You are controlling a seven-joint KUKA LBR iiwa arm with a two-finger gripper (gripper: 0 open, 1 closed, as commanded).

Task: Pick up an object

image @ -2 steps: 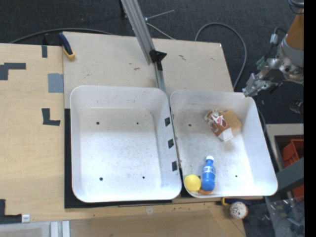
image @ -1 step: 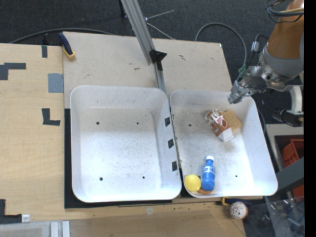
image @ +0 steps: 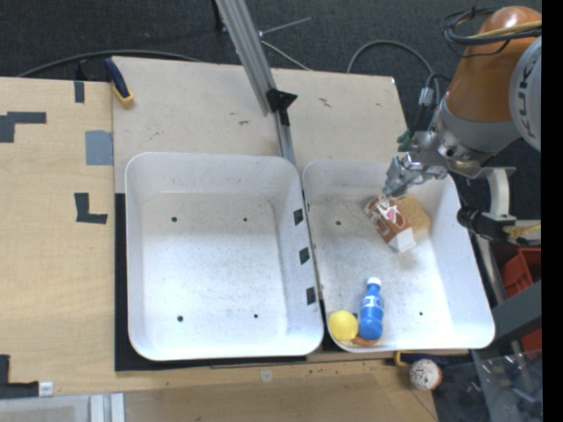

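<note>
Where claw hovers, brown carton, print unreadable

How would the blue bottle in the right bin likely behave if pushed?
The blue bottle lies on its side, so it would probably roll. The yellow ball beside it and the right bin front wall may block it. Probably light.

Bins: two
Cartons: one
Bottles: one
Yellow balls: one
Clamps: one
</note>
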